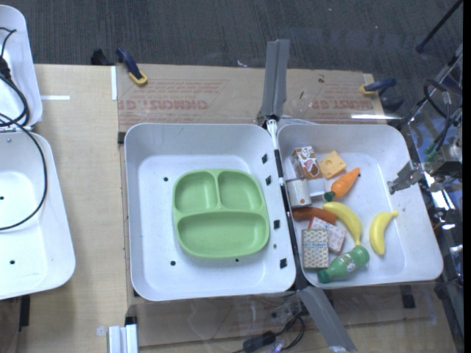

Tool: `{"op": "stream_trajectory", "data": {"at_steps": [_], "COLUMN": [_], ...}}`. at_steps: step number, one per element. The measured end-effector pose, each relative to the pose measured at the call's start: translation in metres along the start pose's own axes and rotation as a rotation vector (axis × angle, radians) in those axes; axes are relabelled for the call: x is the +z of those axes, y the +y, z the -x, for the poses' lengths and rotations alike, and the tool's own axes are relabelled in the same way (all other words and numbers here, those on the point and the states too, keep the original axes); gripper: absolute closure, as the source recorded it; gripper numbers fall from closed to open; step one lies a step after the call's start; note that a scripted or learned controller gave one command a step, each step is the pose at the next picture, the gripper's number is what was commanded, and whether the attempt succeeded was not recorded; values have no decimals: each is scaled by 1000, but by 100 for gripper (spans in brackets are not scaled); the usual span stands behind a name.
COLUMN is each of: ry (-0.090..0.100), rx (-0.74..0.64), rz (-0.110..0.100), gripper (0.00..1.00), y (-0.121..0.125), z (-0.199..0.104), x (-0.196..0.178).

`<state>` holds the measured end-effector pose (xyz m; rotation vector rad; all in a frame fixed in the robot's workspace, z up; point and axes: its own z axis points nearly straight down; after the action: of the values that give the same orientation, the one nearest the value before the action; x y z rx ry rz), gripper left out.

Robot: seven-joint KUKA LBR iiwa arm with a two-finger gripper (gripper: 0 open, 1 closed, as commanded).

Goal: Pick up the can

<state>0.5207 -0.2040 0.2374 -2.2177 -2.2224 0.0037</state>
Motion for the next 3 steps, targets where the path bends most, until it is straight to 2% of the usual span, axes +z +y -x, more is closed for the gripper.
{"op": "stream_trajectory", "data": {"at_steps": [1,2,3], "ry": [-1,0,0], "rx": [335,310,385], "rz": [1,-2,15], "gripper": [0,0,0], "y": [12,-14,-7], "z": [-16,-44,-95], "x": [-44,42,140]}}
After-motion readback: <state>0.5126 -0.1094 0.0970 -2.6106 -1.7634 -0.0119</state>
